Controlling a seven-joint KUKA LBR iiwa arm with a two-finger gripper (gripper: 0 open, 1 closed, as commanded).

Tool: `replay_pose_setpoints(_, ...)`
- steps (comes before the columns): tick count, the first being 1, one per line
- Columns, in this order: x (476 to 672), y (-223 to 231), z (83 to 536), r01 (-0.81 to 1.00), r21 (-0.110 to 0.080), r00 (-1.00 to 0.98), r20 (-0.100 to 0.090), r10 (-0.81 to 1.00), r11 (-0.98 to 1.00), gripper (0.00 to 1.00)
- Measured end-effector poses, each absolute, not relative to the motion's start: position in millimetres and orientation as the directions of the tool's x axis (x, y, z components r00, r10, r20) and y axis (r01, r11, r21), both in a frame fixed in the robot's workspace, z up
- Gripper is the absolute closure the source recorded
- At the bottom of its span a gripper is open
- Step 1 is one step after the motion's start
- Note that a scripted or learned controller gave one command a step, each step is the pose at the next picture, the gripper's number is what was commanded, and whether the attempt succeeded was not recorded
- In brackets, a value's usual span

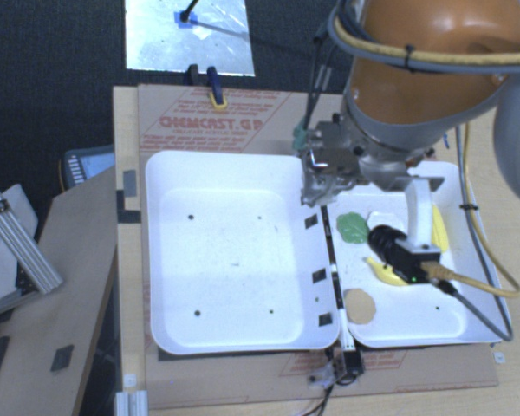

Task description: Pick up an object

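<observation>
The arm's claw (322, 189) hangs over the right bin's (416, 328) upper left corner, its grip impossible to tell; nearby lie a green piece (353, 227), a yellow piece (384, 272) and what seems a tan disc (360, 305).

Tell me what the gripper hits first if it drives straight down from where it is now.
Most likely the raised wall where the two bins meet: the gripper hangs just above it. Depth is unclear, so it may land just inside the left bin instead.

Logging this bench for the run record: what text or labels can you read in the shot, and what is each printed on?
"CHEMCAST GP", red print on the brown protective sheet behind the left bin.
Smaller red print repeated across that sheet: too blurred to read.
</observation>
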State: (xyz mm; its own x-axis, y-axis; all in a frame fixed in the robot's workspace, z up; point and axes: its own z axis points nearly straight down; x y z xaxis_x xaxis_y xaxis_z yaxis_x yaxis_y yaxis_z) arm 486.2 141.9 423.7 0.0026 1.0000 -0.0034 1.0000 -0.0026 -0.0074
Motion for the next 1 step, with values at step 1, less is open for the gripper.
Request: replay_pose_setpoints(1,487.1,115.8,505.5,1.000,0.011,0.001,0.003,1.000,-0.001,1.00)
